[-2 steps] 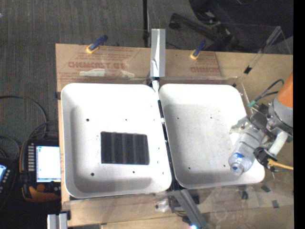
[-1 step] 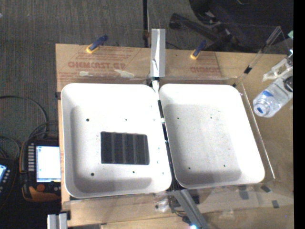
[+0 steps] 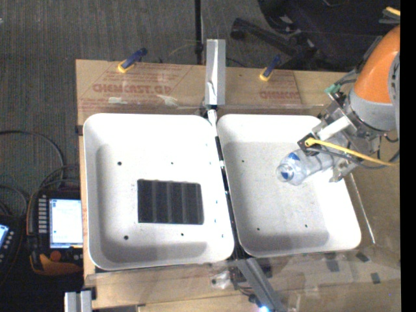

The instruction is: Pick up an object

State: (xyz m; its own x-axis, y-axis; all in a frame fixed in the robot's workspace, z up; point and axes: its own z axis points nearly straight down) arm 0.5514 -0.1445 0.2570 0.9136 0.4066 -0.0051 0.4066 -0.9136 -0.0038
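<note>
A clear plastic bottle [image 3: 294,169] with a bluish cap end lies tilted over the right bin [image 3: 260,239], its cap pointing left. My gripper [image 3: 324,157] reaches in from the right and sits over the bottle's far end. One finger shows above the bottle and one below it, so the bottle's body is between them. A black ridged rectangular block [image 3: 170,201] lies flat in the middle of the left bin [image 3: 104,174], far from the gripper.
A yellow cable [image 3: 354,153] runs along the wrist. A grey metal post [image 3: 214,77] stands behind the seam between the bins. Blue and yellow clamps [image 3: 132,60] hold the cardboard at the back.
</note>
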